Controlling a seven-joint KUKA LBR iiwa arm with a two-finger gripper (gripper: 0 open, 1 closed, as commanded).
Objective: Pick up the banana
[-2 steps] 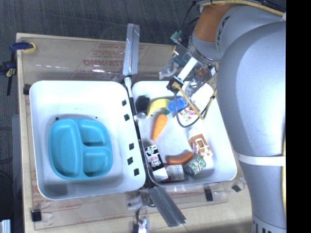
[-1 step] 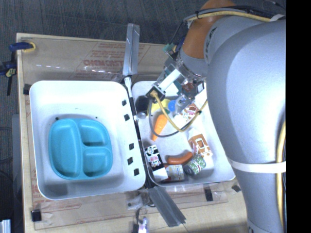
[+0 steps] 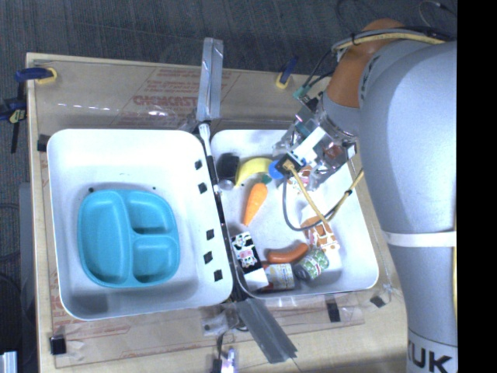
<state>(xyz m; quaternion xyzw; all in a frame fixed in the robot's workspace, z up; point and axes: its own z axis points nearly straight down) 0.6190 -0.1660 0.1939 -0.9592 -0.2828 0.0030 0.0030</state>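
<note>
The banana (image 3: 250, 169) lies in the far left part of the right bin (image 3: 359, 264), curved, with a small black object (image 3: 227, 165) just to its left and a carrot (image 3: 254, 202) just below it. The gripper (image 3: 289, 164) sits low at the banana's right end, apparently touching or nearly so; whether it is spread or closed cannot be told, since the tool's housing and cables cover that spot.

To do this step well, the arm should probably centre over the thick middle of the banana rather than its tip, and close across the short width, so the fruit does not swivel out. The carrot is close enough to be nudged or caught (a slight offset toward the bin's far wall would likely help). Lifting straight up seems wise before any sideways travel.

Hard to read: the banana's right end is hidden under the tool, so actual contact is uncertain. The packages and sausage (image 3: 286, 252) near the bin's front edge overlap. The left bin (image 3: 62, 154) holds a blue divided tray (image 3: 128, 237)
</note>
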